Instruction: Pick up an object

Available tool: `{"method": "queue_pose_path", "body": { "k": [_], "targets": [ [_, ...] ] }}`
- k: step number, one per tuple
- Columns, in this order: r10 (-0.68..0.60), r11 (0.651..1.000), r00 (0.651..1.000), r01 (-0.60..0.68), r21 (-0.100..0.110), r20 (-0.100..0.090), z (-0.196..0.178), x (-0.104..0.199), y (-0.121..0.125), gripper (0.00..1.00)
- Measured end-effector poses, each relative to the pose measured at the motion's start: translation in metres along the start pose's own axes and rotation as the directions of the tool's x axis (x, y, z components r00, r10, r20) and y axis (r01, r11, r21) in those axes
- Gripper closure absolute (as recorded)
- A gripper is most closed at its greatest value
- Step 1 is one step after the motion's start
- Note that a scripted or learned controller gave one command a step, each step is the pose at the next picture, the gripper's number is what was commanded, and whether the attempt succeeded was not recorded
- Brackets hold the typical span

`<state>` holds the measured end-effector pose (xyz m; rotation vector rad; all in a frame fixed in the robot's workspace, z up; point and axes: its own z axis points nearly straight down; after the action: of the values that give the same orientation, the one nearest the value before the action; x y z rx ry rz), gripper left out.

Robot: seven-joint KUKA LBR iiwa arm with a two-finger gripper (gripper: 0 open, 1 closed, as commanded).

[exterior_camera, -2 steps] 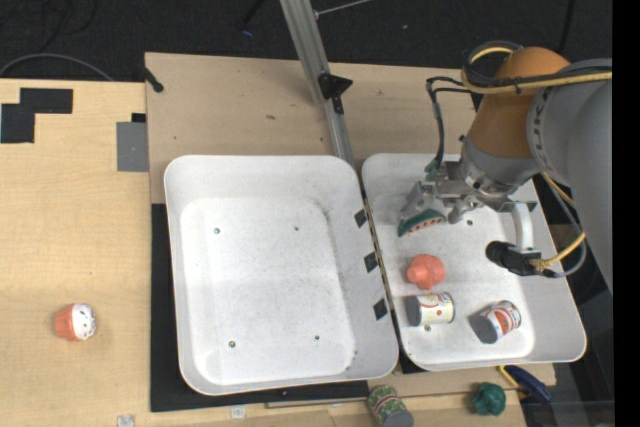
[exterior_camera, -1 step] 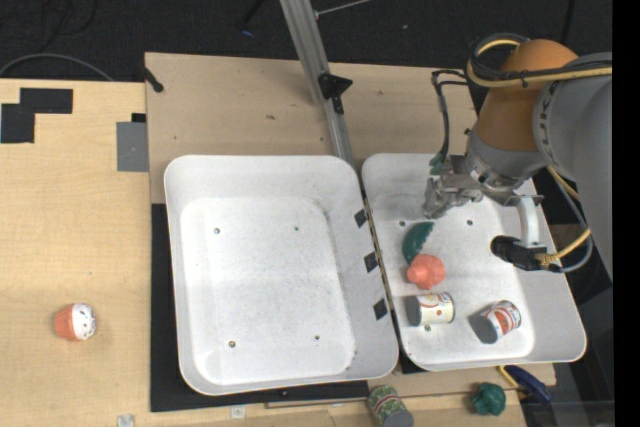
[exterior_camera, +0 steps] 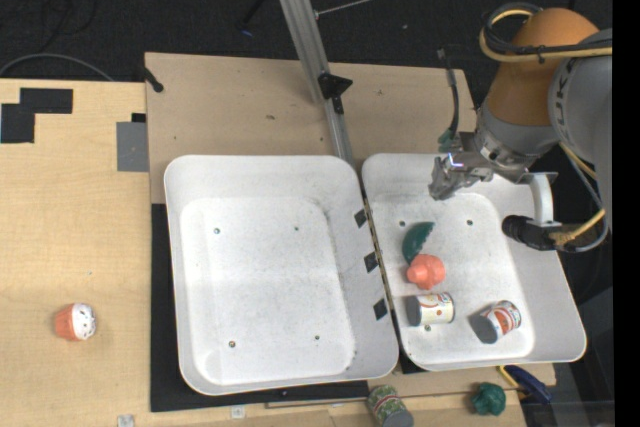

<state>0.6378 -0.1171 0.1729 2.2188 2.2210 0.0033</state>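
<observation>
Hovering above the right bin (exterior_camera: 540,340), up-frame of the dark green object (exterior_camera: 417,237), the gripper (exterior_camera: 447,177) is carrying nothing, its grip state unreadable, and is risking a miss because that object is lying touching the red-orange toy (exterior_camera: 426,271).

Both bins are white: the left bin (exterior_camera: 262,275) and the right bin (exterior_camera: 540,315). In the right one lie a dark green piece (exterior_camera: 417,237), an orange-red lump (exterior_camera: 426,271), a white can (exterior_camera: 433,308) with red markings, and a red-and-white can (exterior_camera: 496,320) with a grey end. The arm (exterior_camera: 535,85) is grey and orange.
</observation>
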Motion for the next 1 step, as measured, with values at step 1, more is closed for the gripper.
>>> {"method": "queue_pose_path", "body": {
  "k": [1],
  "targets": [
    [0.001, 1.000, 1.000, -0.001, -0.001, 0.001, -0.0535, -0.0014, 0.0011, 1.00]
  ]
}}
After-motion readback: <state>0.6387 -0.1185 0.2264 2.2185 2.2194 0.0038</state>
